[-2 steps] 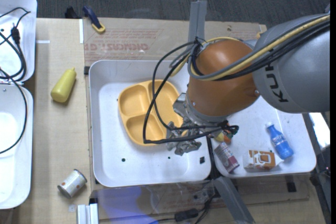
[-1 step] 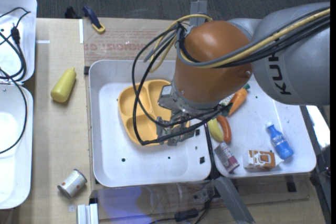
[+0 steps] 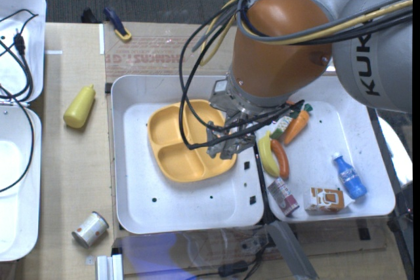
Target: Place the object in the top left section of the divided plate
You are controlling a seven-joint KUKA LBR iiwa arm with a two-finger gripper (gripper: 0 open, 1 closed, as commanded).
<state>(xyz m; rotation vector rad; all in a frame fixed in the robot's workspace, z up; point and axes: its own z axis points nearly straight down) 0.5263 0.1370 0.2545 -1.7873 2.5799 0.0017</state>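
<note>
The yellow divided plate [image 3: 176, 151] is lying flat in the left white bin [image 3: 190, 206], its right side sitting under the arm.

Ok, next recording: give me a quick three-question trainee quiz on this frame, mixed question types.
1. True or false: the yellow divided plate lies in the left bin.
2. Which item lies outside both bins? A) blue bottle B) carrot C) yellow mustard bottle
3. Fill in: the gripper hovers over the plate's ____ edge as the camera sees it.

Key:
1. True.
2. C; it lies on the bench left of the bins, while the blue bottle and carrot lie in the right bin.
3. Right.
</note>
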